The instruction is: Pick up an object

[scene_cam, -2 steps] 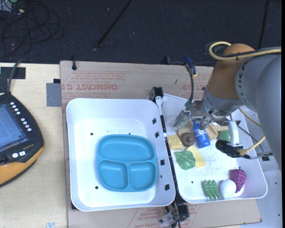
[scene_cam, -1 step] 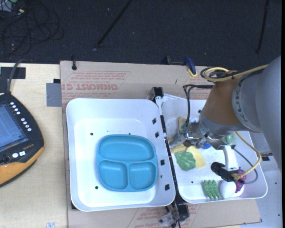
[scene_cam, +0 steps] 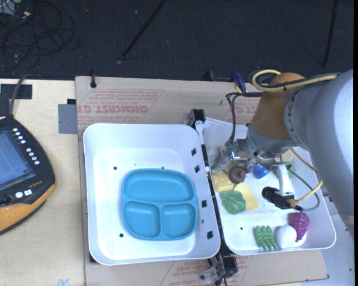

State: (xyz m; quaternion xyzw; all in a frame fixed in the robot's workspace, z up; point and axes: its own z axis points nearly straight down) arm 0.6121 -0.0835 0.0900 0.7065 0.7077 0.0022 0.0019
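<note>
gripper (scene_cam: 235,159) low in right bin (scene_cam: 328,231), whether open or holding: cannot tell | objects: brown piece (scene_cam: 236,174) just beside it, green piece (scene_cam: 232,202) and yellow piece (scene_cam: 246,194) nearer camera | blue tray (scene_cam: 159,203) in left bin (scene_cam: 95,154) | progress: 0 objects lifted, grasp and lift pending

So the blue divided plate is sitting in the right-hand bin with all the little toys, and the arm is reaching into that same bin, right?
Not quite. The camera view shows the blue divided plate alone in the left bin, not the right one. The rest holds: the small toys, such as the green leafy piece and the purple grapes, lie in the right bin, and the end effector reaches into that bin.
</note>
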